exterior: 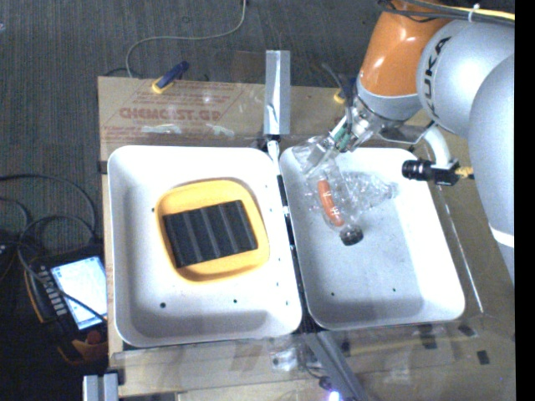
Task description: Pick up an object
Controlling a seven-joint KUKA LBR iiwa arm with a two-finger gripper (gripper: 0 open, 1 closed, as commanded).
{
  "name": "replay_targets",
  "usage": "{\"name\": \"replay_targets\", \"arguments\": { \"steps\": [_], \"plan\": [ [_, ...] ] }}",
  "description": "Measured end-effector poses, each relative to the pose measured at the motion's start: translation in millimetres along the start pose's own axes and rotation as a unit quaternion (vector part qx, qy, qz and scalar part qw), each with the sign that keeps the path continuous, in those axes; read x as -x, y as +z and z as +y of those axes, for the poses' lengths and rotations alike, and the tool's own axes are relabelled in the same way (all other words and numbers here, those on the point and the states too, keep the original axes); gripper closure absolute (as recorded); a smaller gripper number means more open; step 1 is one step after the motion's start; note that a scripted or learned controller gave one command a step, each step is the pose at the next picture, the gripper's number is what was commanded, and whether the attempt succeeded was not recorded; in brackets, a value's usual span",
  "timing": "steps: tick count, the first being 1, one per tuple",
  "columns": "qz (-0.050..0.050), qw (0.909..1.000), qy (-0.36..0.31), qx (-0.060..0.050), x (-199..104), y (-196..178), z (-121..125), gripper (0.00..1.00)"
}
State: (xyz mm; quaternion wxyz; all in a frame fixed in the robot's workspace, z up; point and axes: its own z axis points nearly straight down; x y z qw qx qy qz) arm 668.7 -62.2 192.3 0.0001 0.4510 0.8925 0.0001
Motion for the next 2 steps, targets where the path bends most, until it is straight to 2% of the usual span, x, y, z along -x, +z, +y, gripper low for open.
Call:
{"name": "replay_targets", "arguments": {
  "steps": [1,2],
  "plan": [
    [0.000,0.9996,-0.028,-0.001,-49.0,-34.1,35.2,1.00],
    [0.000,0.9992,-0.040,-0.001,-32.1,-27.5,7.1,1.00]
  ]
}}
